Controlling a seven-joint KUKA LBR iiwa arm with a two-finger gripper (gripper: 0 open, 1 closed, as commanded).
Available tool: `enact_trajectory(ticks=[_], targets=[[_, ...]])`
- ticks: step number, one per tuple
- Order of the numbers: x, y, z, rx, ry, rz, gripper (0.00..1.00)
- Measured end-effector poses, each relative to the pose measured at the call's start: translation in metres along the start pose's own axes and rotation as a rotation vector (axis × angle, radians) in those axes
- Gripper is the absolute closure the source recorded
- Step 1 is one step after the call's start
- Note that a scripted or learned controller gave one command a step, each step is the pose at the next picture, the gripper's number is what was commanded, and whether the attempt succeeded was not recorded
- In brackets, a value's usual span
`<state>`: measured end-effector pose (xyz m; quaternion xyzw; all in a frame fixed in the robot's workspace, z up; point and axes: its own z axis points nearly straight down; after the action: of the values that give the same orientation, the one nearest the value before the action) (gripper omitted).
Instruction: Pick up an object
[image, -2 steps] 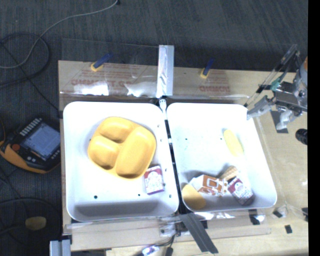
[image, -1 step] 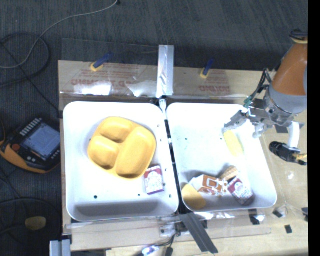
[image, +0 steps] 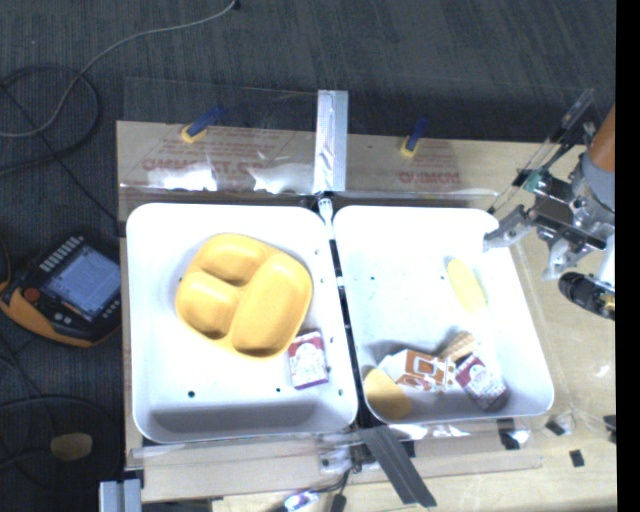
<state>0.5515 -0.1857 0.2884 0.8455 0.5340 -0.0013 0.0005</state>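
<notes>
My gripper (image: 528, 240) hangs over the right rim of the right bin (image: 420, 225), above bin level and clear of every object. Closest to it is a pale yellow oval piece (image: 466, 283), lying below and to its left on the bin floor. Along that bin's front wall lie a red and white packet (image: 445, 373), a small waffle-patterned piece (image: 459, 345) and a round tan disc (image: 385, 393). The left bin (image: 160, 400) holds a large yellow bun-shaped toy (image: 243, 293) and a small red and white carton (image: 308, 360).
A central divider (image: 338, 290) separates the two bins. A clear plastic sheet with yellow clips (image: 250, 150) lies behind them. On the dark floor at the far left sits an orange hand-held pendant (image: 68, 290) with cables.
</notes>
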Motion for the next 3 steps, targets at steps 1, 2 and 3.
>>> enact_trajectory(ticks=[1,2,3], targets=[[0.001,0.000,-0.008,0.002,-0.002,-0.002,1.00],[0.001,0.000,-0.008,0.002,-0.002,-0.002,0.00],[0.033,0.020,0.075,0.002,0.001,-0.191,0.00]])
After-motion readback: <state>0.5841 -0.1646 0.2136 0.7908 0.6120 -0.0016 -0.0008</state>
